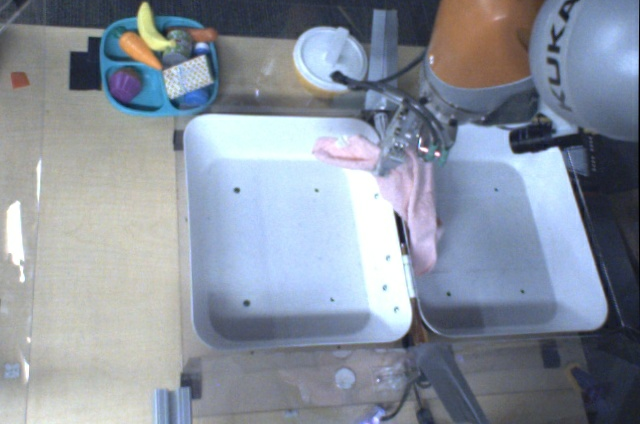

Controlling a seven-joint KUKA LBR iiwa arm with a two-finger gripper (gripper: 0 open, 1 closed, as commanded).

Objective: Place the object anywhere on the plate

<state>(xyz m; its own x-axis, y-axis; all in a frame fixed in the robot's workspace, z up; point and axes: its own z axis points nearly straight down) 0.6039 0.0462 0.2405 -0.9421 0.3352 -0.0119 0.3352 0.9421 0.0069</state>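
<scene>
over the seam between the two bins, a pink cloth (412, 197) hangs from the gripper (400, 144), pinched at its top between the fingers, one end trailing into the left bin (280, 242), the rest drooping down the edge of the right bin (510, 242). further back, a blue tray (158, 64) of toy food and a yellow-rimmed plate (328, 59) sit on the bench.

Fixed overhead camera, slanted down

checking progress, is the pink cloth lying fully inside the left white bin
No, the pink cloth drapes over the divide between the left white bin and the right white bin.
</scene>
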